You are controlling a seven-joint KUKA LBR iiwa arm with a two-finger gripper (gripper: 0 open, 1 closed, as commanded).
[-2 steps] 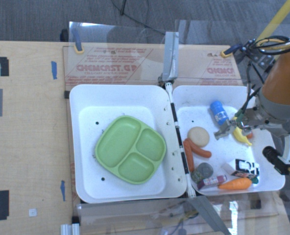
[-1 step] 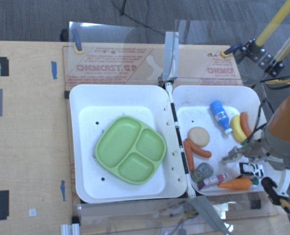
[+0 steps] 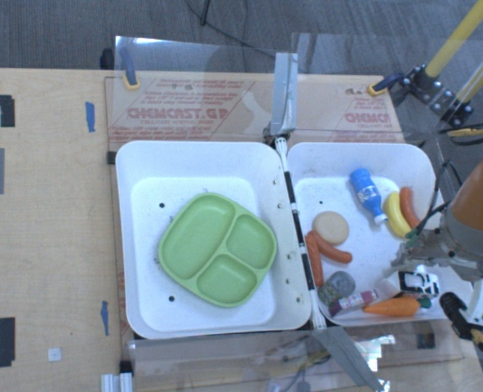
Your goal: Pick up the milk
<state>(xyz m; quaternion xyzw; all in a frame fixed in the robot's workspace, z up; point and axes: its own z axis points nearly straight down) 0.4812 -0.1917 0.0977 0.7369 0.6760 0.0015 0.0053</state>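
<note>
The milk looks to be the small white carton with black markings (image 3: pixel 421 283), lying near the front right corner of the right bin (image 3: pixel 347 158). My gripper (image 3: pixel 418 261) hangs directly over it at the end of the grey arm, whose orange band (image 3: pixel 478 207) shows at the right edge. The gripper body hides the carton's far side, and I cannot tell whether it touches the carton. A blue bottle with a white label (image 3: pixel 365 191) lies further back in the same bin, apart from the gripper.
Around the carton lie a carrot (image 3: pixel 396 306), a pink bar (image 3: pixel 354 302), a grey disc (image 3: pixel 337 287), two sausages (image 3: pixel 331 253), a tan bun (image 3: pixel 331 227) and a banana (image 3: pixel 395 216). The left bin (image 3: pixel 135 219) holds a green divided plate (image 3: pixel 217 250).
</note>
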